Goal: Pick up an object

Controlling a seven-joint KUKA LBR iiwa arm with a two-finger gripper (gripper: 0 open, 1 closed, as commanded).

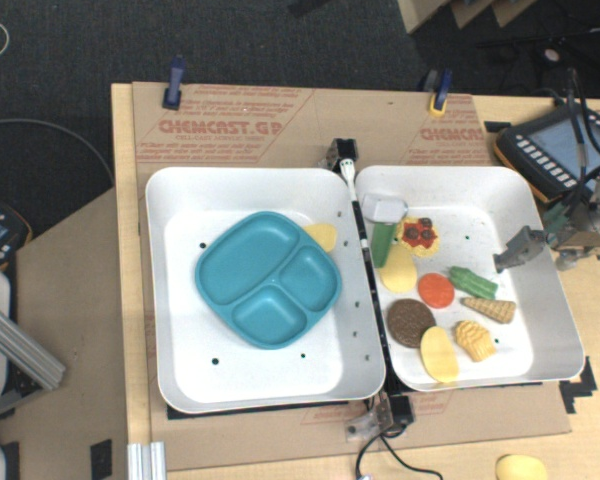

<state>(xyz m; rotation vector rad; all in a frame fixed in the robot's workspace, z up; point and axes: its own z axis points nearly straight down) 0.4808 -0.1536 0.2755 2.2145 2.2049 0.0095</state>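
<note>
Objects to pick: a cluster of toy foods lies in the right bin (540,363), none of them in my grasp.
Left side of the cluster: a green piece (383,242) stands tilted near the divider, with a pale yellow piece (400,272) just below it and a small white-grey block (386,208) just above it.
Red and yellow piece (419,235): beside the green piece, toward the bin's middle.
Red disc (437,290): lies flat in the middle of the bin, just above the brown round cookie (411,321).
Yellow oval piece (440,354): at the near edge of the bin, touching or almost touching the cookie.
Corn-like ridged piece (474,340): just right of the yellow oval.
Cone-shaped tan piece (486,309): above the corn piece, with a dark green vegetable (473,282) just above it.
My end effector (512,251): it hangs over the right part of the right bin, just right of the dark green vegetable; it carries nothing that I can see, and I cannot tell how far it is parted.
Left bin (170,328): holds a teal divided plate (268,279) lying flat, with a yellow piece (321,235) peeking out at its upper right edge.
Bench (140,148): a board with red printed lettering, clamped at the far edge by a blue clamp (173,83) and a yellow and blue clamp (440,92).
</note>
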